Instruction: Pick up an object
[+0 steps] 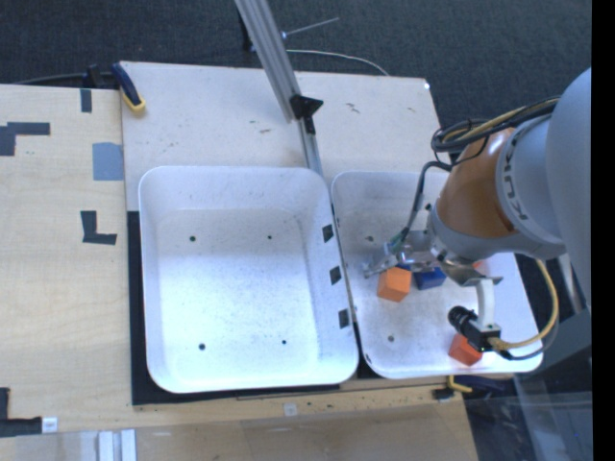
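Right bin crowded, left bin open.

The left bin (240, 277) floor is seen bare from wall to wall. In the right bin (370, 209), the middle is taken by an orange block (394, 284) and a blue block (429, 278), just beside each other under the arm (500, 195). Another orange piece (465, 351) sits near the front right corner. A slanted metal rail (274, 51) crosses above the back edge between bins.

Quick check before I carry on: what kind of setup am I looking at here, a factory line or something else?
Most likely a robotics lab bench set up for grasping trials, not a production line. Two shallow white bins sit side by side on a taped plywood bench, with small blocks like the orange block under the gripper.
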Controlling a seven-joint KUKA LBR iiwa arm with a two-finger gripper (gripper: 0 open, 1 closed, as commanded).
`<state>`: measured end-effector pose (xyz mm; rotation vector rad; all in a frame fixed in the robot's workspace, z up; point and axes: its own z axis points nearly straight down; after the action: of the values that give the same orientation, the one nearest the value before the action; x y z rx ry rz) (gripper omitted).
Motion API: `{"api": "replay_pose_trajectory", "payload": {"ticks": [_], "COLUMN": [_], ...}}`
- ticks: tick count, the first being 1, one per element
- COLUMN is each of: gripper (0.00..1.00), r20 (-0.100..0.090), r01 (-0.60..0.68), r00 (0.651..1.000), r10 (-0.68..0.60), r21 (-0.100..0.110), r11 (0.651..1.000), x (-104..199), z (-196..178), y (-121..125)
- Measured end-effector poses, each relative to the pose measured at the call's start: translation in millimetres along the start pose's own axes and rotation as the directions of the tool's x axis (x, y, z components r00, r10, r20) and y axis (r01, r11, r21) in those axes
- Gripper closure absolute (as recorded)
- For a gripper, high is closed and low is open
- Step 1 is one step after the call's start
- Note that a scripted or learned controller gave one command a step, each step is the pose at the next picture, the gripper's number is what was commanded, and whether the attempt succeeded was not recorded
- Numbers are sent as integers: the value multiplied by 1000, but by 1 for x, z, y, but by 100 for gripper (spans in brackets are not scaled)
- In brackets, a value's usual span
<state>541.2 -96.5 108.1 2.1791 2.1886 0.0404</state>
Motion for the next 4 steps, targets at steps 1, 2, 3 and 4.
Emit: {"api": "replay_pose_trajectory", "payload": {"ticks": [1,2,3,4], "gripper": [0,0,0,0], "r20": [-3,-3,-5,-4], "r01": [-5,-6,-5,-5], "r00": [1000,1000,1000,1000], "r10": [5,6,5,5], "r21": [13,18,19,19], "r11": [1000,1000,1000,1000], "x": [1,1,-2,1], "z": [0,1,1,1], "y": [5,11,12,12]}}
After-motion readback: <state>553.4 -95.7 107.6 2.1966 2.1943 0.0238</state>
